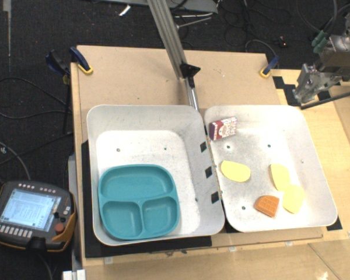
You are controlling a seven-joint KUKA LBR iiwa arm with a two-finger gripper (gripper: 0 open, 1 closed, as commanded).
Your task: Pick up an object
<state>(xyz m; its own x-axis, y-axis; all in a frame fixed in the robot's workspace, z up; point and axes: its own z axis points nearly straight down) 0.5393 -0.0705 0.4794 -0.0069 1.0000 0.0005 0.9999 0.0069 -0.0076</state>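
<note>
— Can we read any lettering here?
— No. We see print on the carton point(223, 128) and a lit screen on the pendant point(28, 213), both too small to read.

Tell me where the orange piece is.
The orange piece lies in the right bin, near its front edge, touching or nearly touching a yellow piece on its right and below-right of another yellow piece.

tan bench point(134, 77), dark floor point(29, 28), cables point(11, 101)
</note>
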